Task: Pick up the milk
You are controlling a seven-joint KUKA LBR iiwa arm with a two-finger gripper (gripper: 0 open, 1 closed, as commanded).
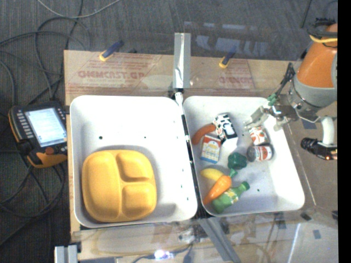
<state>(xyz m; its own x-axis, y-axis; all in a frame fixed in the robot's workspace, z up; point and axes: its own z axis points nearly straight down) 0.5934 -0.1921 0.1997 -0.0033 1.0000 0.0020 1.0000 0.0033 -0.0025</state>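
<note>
While tray (119, 186) fills 1 bin (82, 111), milk (225, 126) probably shares another (290, 193).

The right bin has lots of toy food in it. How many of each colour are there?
In the right bin:
Orange: 2, the sausage and carrot
Green: 2, the bottle and small green piece
Yellow: 1, the lemon
Black-and-white: 1, the milk
Other cartons and cans: 3
Total: 9

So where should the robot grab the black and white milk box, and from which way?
Probably from straight above, pinching the milk carton across its narrow sides. It lies in the right bin with open floor toward the far wall. The sausage and juice box crowd its left and near sides, so a sideways approach looks risky. The gripper is to its right.
</note>
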